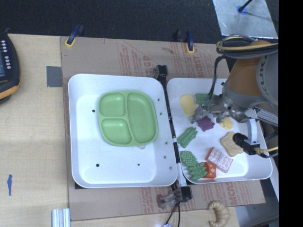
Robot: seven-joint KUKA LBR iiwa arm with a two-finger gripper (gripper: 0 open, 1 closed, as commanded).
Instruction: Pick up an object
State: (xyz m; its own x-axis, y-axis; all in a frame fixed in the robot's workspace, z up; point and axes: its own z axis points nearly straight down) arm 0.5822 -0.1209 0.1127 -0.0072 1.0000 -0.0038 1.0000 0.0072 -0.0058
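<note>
Camera view shows my pincer low in the right white bin; I cannot tell its state. Just beneath it lies the small purple plastic toy, its long axis unclear. The wooden bench spreads far left.

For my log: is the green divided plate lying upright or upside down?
Upright: the green divided plate shows its three hollow compartments facing up.
</note>
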